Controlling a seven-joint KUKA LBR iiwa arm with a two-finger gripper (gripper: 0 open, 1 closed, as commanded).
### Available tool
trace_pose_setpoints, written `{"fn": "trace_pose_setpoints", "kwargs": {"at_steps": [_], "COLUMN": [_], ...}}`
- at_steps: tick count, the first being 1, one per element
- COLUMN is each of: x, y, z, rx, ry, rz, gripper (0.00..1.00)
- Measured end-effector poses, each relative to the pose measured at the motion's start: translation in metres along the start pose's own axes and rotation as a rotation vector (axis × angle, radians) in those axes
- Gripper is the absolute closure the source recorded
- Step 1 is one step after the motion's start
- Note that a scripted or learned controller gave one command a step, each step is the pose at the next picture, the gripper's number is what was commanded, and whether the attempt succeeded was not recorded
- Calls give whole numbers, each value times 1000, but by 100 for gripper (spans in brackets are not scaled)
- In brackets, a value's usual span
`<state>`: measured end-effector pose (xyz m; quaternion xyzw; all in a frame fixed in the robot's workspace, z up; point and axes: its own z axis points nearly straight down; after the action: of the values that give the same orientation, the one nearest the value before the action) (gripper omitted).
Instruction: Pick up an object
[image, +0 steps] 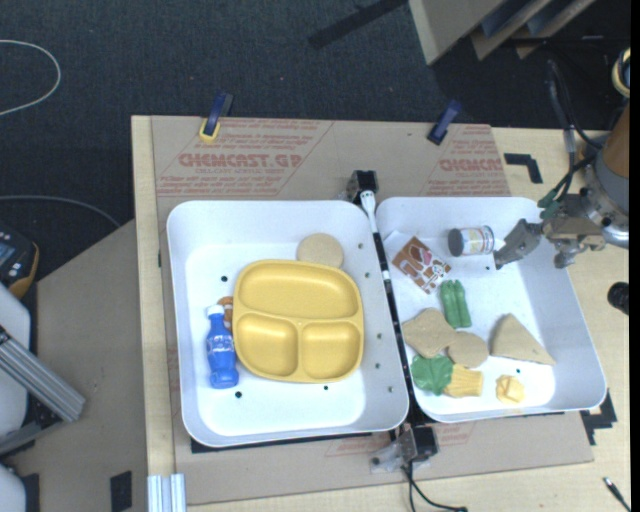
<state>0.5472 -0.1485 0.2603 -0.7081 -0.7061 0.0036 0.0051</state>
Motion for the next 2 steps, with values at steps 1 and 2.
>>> {"fn": "trace_pose_setpoints", "kwargs": {"at_steps": [1,2], "x": [0,5], "y": [2,1], "z": [-7,36], "rx": [-13,-7], "ry": [-3,0], "rz": [-3,-3], "gripper": [0,0]}}
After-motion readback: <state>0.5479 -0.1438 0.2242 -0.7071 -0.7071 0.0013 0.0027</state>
